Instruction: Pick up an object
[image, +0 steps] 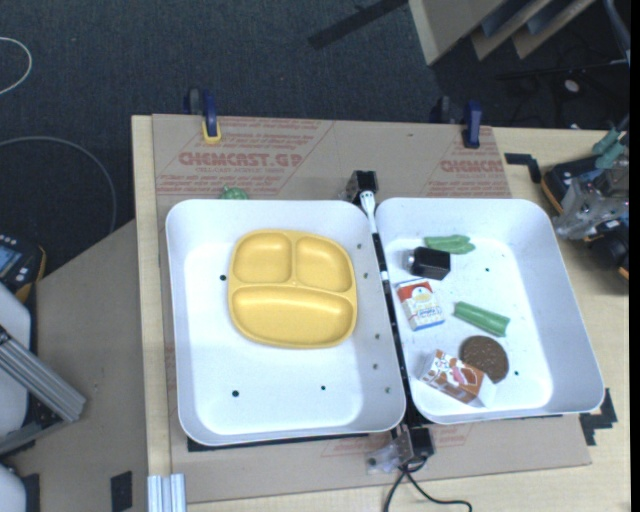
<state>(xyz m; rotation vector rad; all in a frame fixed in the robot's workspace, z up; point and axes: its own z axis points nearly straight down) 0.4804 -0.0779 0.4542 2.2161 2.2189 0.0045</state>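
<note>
Near edge: a black cable plug (412, 443) is sitting on the tabletop (600, 470) just below the seam where the two bins are meeting.

The right bin (570, 345) is holding all the loose items. A red-and-white snack packet (453, 376) is lying nearest, tilted, and is touching the brown round disc (485, 357) just to its right. Behind those, a green wedge-shaped piece (482, 318) is lying at a slant, apart from the disc. To its left, a small red-and-white carton (421, 304) is lying close to the bin's left wall. Further back, a small black box (430, 263) is sitting just behind the carton, and a green pod-shaped piece (447, 243) is lying just behind the box, nearly touching it.

The left bin (210, 350) is carrying one yellow three-compartment plate (293, 288), sitting flat in the far half of the bin.

Both bins are resting on a brown cardboard sheet (250, 155) with red print. A small green scrap (233, 193) is lying on it just beyond the left bin's far rim. A black-and-white fitting (364, 187) is sitting at the far end of the seam. Two blue clamps (208, 106) are gripping the sheet's far edge.

The gripper (592, 200) is hanging at the far right, outside the right bin's far corner, well apart from every item; how open it is, cannot tell, and nothing is showing in it.
</note>
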